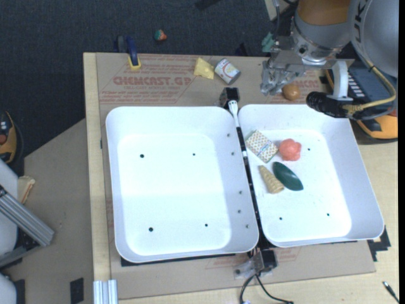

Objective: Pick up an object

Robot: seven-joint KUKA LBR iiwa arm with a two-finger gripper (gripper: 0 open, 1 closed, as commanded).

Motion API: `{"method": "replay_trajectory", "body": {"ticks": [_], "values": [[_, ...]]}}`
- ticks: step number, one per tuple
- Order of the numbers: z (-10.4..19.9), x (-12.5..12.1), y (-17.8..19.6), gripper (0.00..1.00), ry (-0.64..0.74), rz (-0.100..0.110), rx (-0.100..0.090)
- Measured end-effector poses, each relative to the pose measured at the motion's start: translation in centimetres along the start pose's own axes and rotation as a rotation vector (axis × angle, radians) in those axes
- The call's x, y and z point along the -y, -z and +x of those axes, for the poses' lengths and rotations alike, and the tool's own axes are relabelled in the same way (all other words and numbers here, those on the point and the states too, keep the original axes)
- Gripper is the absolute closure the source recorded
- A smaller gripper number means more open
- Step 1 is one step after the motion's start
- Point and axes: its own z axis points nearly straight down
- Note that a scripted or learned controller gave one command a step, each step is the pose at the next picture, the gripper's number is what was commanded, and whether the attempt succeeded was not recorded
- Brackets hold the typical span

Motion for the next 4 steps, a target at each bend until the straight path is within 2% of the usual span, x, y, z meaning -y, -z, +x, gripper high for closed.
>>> {"method": "replay_trajectory", "body": {"ticks": [1,2,3,4], "values": [[6.6,0.0,14.0,1.00,-0.001,-0.029,0.002],[12.4,0.0,12.3,1.00,-0.004,-0.012,0.003],[17.8,0.1,3.7,1.00,-0.004,0.001,0.004],[5.5,-0.1,2.5,1.00,-0.021,-0.006,0.007]]}}
